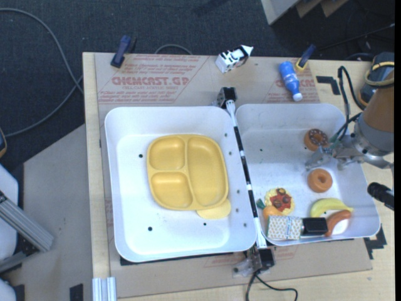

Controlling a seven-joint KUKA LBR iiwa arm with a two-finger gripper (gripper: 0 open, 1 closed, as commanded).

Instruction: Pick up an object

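Observation:
The right bin (250, 137) holds several toy foods. A sprinkled chocolate donut (315, 138) lies near the bin's far right, and a plain orange donut (320, 180) lies nearer the front. My gripper (329, 158) hangs low between these two donuts, open, with nothing between its fingers. Along the front wall lie a pizza slice (279, 200), a waffle piece (285, 228), a black block (314, 226), a banana (326, 205) and a red sausage (339, 219).
A yellow divided plate (187, 171) lies in the left bin (125, 187). On the bench behind the bins are a blue bottle (289, 79), a small black-and-white toy (234, 56) and a blue clip (121, 50). The arm (378, 121) enters from the right.

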